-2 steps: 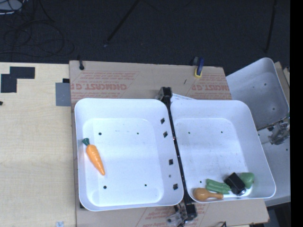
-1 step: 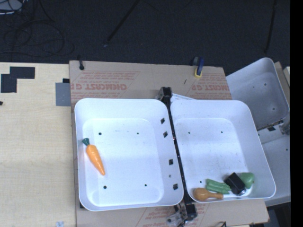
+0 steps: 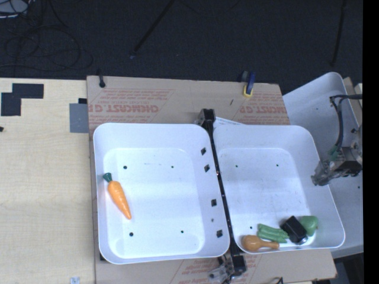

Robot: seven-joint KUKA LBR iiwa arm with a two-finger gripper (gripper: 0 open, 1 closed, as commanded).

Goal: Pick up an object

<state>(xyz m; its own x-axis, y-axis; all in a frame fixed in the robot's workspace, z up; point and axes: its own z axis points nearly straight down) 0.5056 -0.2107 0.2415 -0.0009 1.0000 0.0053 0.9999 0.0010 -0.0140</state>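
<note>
An orange toy carrot (image 3: 119,199) with a green top lies near the left wall of the left bin (image 3: 151,139). In the front right corner of the right bin (image 3: 266,138) sit a green pod-shaped toy (image 3: 272,233), a black block (image 3: 294,229), a round green piece (image 3: 309,222) and a tan pear-shaped toy (image 3: 259,243), close together. My gripper (image 3: 329,171) hangs at the right bin's right rim, well behind that cluster, with nothing seen in it.
A black divider strip (image 3: 215,182) runs between the two bins. The bins rest on a cardboard sheet (image 3: 177,102) with a small yellow and blue clamp (image 3: 249,84) at its back edge. A pale wooden bench (image 3: 41,182) lies to the left.
</note>
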